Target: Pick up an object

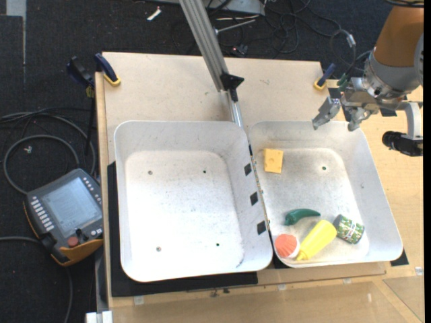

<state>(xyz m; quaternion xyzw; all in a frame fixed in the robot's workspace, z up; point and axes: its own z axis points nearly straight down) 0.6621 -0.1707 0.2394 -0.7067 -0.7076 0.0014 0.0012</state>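
Open gripper (340, 117) above right bin (377, 180) holding five objects.

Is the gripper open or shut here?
Open: the gripper hangs over the right bin's far rim with its two fingers spread apart and nothing between them.

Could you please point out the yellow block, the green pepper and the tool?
yellow block (273, 161), camera view, middle of its top face.
green pepper (301, 215), camera view, its curved body.
tool (341, 116), camera view, between its fingertips.

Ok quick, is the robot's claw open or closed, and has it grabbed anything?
Gripper: open, holding nothing, above the far edge of the right-hand shallow white bin.
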